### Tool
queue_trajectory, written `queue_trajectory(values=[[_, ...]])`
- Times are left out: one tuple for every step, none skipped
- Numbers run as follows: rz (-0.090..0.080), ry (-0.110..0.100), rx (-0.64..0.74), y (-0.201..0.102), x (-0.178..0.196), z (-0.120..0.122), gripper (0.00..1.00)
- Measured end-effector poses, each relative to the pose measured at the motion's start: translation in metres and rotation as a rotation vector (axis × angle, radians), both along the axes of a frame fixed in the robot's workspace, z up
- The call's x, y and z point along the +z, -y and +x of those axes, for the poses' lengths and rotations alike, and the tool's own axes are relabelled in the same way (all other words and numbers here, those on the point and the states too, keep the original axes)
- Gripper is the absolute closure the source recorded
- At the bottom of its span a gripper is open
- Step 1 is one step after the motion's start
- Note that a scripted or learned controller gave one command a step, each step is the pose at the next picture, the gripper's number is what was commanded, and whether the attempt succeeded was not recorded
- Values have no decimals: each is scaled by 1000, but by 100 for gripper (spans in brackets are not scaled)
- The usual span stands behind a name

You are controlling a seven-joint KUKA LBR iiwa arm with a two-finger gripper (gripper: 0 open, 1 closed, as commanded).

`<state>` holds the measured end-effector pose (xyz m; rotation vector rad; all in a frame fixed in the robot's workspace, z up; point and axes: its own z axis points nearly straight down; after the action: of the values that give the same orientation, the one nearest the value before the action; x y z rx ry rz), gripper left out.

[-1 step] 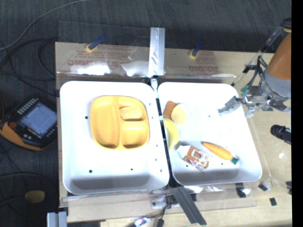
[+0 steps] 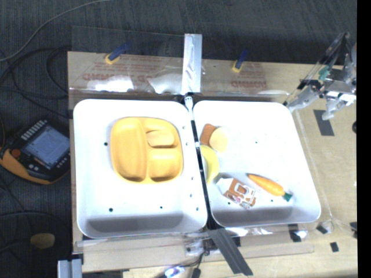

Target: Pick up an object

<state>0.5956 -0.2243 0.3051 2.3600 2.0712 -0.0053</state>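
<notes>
The right bin (image 2: pixel 272 126) holds several items. A round tan and brown bread roll (image 2: pixel 213 136) lies near its upper left, with a yellow banana-like piece (image 2: pixel 210 162) just below it against the left wall. An orange carrot with a green tip (image 2: pixel 268 186) lies toward the front right. A small orange and white carton (image 2: pixel 240 193) sits beside the carrot on its left. My gripper (image 2: pixel 322 92) hangs outside the right bin's upper right corner, over the bench, apart from all the objects and with nothing seen in it.
The left bin (image 2: pixel 93 201) holds a yellow compartment tray (image 2: pixel 130 155) with a tan block (image 2: pixel 161 138) in its upper right section. A divider wall (image 2: pixel 196 155) separates the bins. Crumpled plastic (image 2: pixel 165 83) and clamps lie behind them. A handheld pendant (image 2: pixel 37 149) rests at far left.
</notes>
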Motion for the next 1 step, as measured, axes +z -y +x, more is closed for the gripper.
queue_trajectory(values=[[3,-3,-133,-32,-117,-62,0]])
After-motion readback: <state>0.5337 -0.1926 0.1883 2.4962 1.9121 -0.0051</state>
